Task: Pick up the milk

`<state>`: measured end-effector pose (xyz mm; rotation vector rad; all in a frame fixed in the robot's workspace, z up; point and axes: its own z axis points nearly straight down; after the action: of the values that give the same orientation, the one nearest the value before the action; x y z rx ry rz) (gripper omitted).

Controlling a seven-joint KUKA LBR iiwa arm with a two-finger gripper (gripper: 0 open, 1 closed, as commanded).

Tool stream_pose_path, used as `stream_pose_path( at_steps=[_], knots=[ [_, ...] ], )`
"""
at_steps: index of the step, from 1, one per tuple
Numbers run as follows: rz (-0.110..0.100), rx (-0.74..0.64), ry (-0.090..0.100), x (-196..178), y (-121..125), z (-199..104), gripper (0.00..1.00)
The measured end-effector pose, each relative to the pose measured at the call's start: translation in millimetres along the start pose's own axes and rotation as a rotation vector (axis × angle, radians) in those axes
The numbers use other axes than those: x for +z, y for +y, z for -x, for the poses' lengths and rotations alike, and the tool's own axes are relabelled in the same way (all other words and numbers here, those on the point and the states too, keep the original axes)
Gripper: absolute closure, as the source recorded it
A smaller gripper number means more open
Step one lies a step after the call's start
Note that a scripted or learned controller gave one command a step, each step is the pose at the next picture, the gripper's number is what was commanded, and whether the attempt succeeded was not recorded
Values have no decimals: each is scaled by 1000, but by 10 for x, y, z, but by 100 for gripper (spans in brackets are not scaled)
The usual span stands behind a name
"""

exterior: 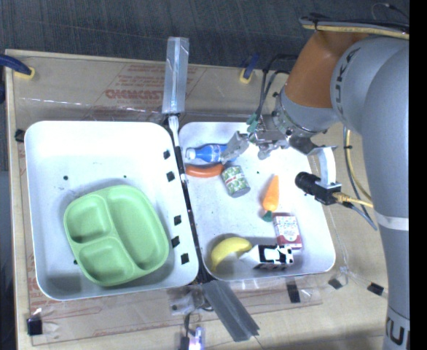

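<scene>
The milk is a small black-and-white cow-patterned carton lying on its side near the front wall of the right bin, just right of a banana. My gripper hovers over the back of that bin, next to a blue bottle and well away from the milk. Its fingers stand open with nothing between them.
The right bin also holds a red sausage, a green can, an orange carrot and a red carton just behind the milk. A green divided plate lies in the left bin.
</scene>
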<state>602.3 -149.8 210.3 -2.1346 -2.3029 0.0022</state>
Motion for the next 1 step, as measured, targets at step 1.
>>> stream_pose_path(
  at_steps=[1],
  knots=[
    [-4,34,2,738,-769,-341,0]
  ],
)
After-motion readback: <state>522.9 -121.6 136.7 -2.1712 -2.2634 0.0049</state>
